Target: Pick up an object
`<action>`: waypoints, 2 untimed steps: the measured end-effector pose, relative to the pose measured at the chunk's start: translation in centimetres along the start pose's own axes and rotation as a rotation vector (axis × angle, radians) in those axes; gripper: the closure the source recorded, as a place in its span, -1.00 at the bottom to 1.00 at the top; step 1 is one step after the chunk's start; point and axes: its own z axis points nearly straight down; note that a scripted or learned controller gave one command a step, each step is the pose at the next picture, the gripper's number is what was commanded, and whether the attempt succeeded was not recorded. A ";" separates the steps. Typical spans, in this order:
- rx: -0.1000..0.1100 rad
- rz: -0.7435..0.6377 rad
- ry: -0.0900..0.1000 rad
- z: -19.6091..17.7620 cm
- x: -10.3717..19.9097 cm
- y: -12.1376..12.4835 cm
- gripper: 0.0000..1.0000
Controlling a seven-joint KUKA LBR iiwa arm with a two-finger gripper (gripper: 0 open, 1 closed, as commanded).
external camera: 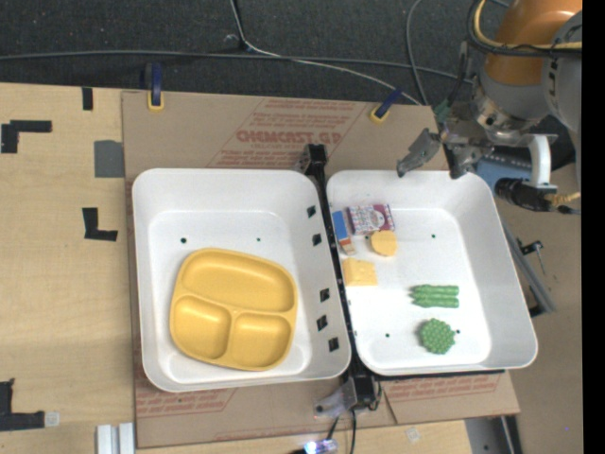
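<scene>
My gripper (436, 163) hangs above the far rim of the right bin (506, 282), open, with nothing between its fingers. Below it in that bin lie a purple and white packet (370, 219) with a small blue and orange piece (340, 232) beside it, a round yellow piece (384, 244) and a flat yellow square (359, 272). Nearer the front are a bunch of green beans (435, 296) and a round green knobbly piece (436, 336). All of them lie apart from the gripper.
The left bin (151, 253) holds a yellow divided plate (233, 307). Black clips (325, 291) run along the seam between the bins. Both bins sit on a cardboard sheet (274, 135). Cables (284, 55) cross the dark area at the back.
</scene>
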 end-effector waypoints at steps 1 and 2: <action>-0.013 -0.003 -0.002 -0.8 0.1 0.2 -1.00; -0.007 -0.002 -0.003 5.0 -0.9 0.4 -1.00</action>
